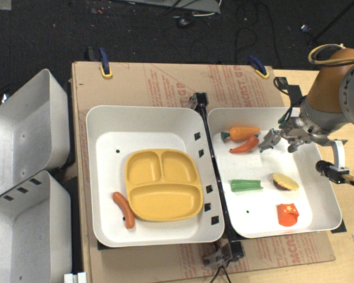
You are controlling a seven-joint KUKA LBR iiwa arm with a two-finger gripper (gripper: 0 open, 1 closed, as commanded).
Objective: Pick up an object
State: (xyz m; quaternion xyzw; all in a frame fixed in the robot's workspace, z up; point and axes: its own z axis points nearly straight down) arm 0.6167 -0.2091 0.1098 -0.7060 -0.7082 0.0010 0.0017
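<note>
The arm (333, 90) is reaching in over the right bin (327, 217), and the gripper (278, 139) is hovering at the bin's upper part, just beside the chilli (244, 147) and the carrot (243, 133). So this looks like the approach step, nothing being carried. The fingers (268, 141) are looking spread apart, with nothing between them, though they are small and hard to read.

The likeliest target is the chilli: red, slim, curved, lying flat just left of the fingertips, with the orange carrot, green at its end, lying close above it. That closeness is the catch; the next move is calling for a short shift left and a drop straddling one piece only.

Elsewhere in the bin, a green bean (246, 185), a potato slice (285, 182) and a strawberry (288, 214) are sitting well apart. In the left bin (100, 158), a yellow tray (163, 184) and a sausage (124, 209) are lying side by side.
</note>
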